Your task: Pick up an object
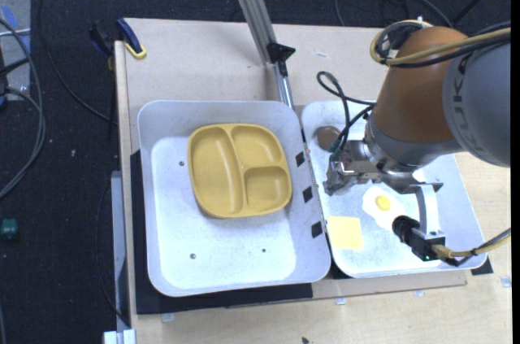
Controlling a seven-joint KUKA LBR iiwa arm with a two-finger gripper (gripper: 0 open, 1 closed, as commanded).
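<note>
Over right bin (467, 196) hung gripper (345, 176) — jaw state could not be told, wrist blocked view. Egg (382, 204) just beside it, cheese (346, 233) below — likely targets. Tray (240, 169) well left, untouched.

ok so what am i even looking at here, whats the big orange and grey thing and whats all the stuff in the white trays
One camera looks down at a slant on a bench. The grey and orange thing is a robot arm reaching in from the right; its tool hangs low over the right bin, and I cannot see whether it holds anything. That bin has a toy fried egg, a yellow cheese-like square and a brown piece partly hidden by the arm. The left bin holds a yellow divided plate.
</note>
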